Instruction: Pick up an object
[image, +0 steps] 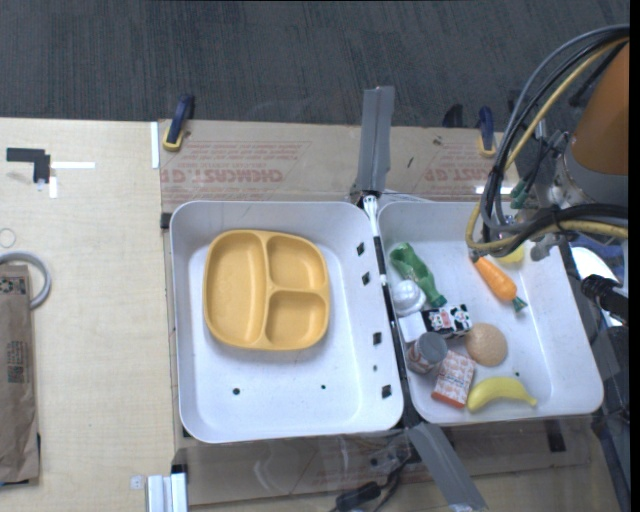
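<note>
The KUKA arm's gripper hangs over the far end of the right-hand bin, buried in a tangle of black and yellow hoses; whether it is released or clenched cannot be told from this angle. Just below it and touching nothing else lies a toy carrot, the nearest candidate for a pick. Further toward the camera sit a round brown bun and a banana. Off to the gripper's left, along the divider, lie a green bottle, a black-and-white cow-patterned pack, a grey can and a red-printed packet. Well beyond, the left bin bears a yellow compartment plate. The step appears to be the approach, with nothing seen lifted. The next move would call for a clean descent onto one item, likely the carrot, aligned across its narrow width. The arm's orange band enters from the right, its wrist pointed down.
</note>
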